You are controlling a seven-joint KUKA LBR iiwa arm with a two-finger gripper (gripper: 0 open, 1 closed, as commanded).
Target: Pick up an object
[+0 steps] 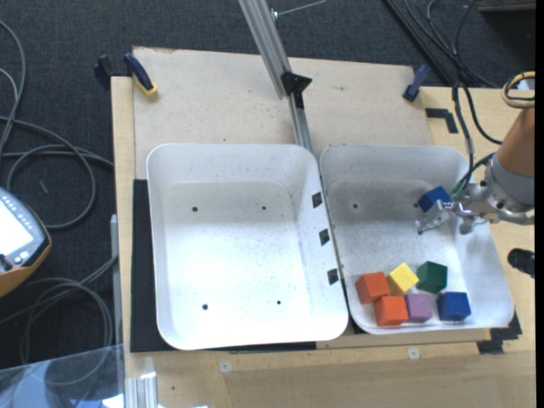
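Left bin: white and shallow, with dark specks across its floor. It sits edge to edge with the right bin.

Right bin: six blocks cluster along its near wall. From the bin's left side: an orange block, with a second orange block just in front of it; a yellow block; a purple block touching the second orange one; a green block; and a blue block nearest the bin's right corner.

Gripper: reaches in over the right bin's right wall and hangs above the bin's middle, well behind the cluster. A small blue block sits at its fingertips. Cannot tell whether it is pinched or merely touching.
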